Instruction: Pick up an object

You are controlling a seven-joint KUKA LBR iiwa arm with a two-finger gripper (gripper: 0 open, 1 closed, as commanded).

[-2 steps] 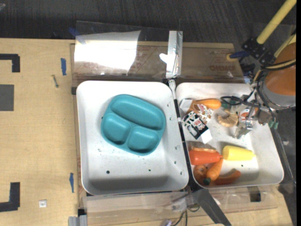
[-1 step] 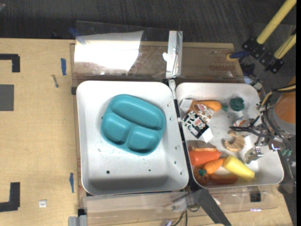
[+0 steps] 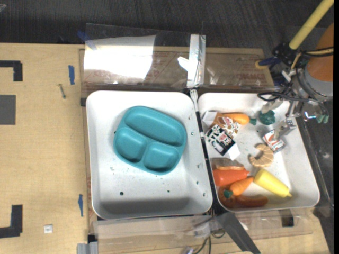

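Your tabletop [image 3: 37,157] fills the frame, pale wood, carrying two white bins at centre. The left bin [image 3: 100,194] holds a teal divided plate [image 3: 150,138], well apart from the arm. The right bin [image 3: 307,179] holds the clutter: a yellow corn-like piece [image 3: 271,183] at lower right, orange carrots [image 3: 233,180] beside it, an orange item [image 3: 234,118] at upper left, a black-and-white packet [image 3: 220,137] just below that, and a tan ring-shaped piece [image 3: 262,156] in the middle. You see the jaws [image 3: 286,126] at the upper right of that bin, above a small red-and-white item [image 3: 273,141]; whether they stand wide or narrow you cannot tell.
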